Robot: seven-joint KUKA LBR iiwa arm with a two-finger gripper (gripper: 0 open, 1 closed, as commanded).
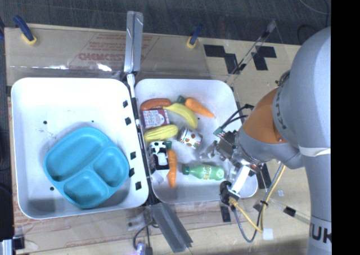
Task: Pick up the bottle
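- From the overhead camera, the green bottle (pixel 204 172) is lying on its side near the front of the right bin (pixel 225 88), beside a carrot (pixel 171 168).
- The end effector (pixel 220 151) is hovering just above the bottle's right end; I cannot tell how it stands.
- A blue tray (pixel 84 166) is sitting in the left bin (pixel 22 135).
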